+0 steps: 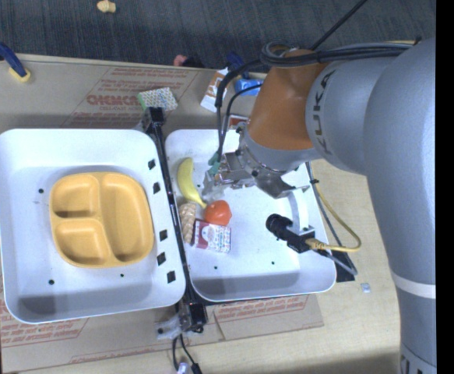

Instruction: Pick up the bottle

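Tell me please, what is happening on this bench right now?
A grey robot arm reaches in from the right over the right bin. Its gripper hangs low by the banana, above a tomato and a small red and white bottle lying on its side. The bottle rests on the bin floor, not yet picked up. A yellow divided plate sits in the left bin.
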